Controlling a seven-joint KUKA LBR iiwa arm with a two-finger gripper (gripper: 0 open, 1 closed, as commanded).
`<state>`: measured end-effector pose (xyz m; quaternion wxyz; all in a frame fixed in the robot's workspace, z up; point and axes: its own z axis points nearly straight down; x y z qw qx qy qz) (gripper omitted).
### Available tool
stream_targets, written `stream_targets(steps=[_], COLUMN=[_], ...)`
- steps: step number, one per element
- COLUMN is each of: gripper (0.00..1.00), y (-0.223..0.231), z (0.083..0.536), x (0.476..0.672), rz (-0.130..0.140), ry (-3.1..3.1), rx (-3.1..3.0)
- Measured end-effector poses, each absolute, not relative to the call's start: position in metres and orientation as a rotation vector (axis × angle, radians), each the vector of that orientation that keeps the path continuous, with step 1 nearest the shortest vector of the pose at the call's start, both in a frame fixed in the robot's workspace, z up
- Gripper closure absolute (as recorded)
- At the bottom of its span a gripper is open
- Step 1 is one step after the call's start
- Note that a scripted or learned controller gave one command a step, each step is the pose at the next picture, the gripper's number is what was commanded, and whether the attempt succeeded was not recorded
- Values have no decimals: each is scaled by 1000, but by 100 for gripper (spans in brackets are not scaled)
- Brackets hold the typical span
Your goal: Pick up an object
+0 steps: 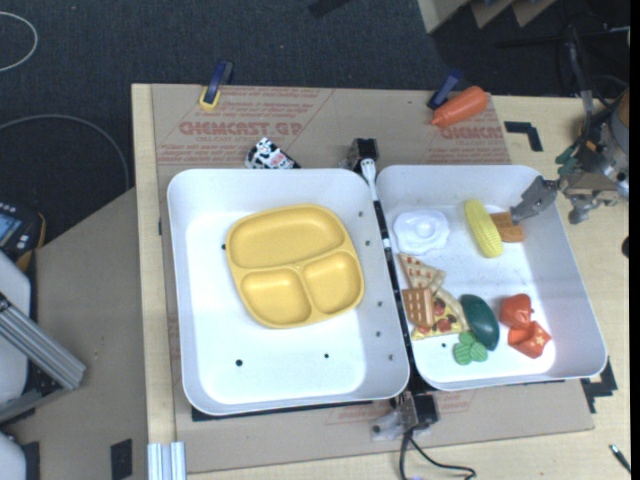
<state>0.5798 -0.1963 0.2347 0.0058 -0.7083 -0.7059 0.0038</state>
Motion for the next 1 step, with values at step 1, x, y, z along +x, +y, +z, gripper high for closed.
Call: stream_targets(steps=[1], gripper=[0], y=[-196], z=[243], x=[582], rz=[0], ry=[-2222], rx=[-2222])
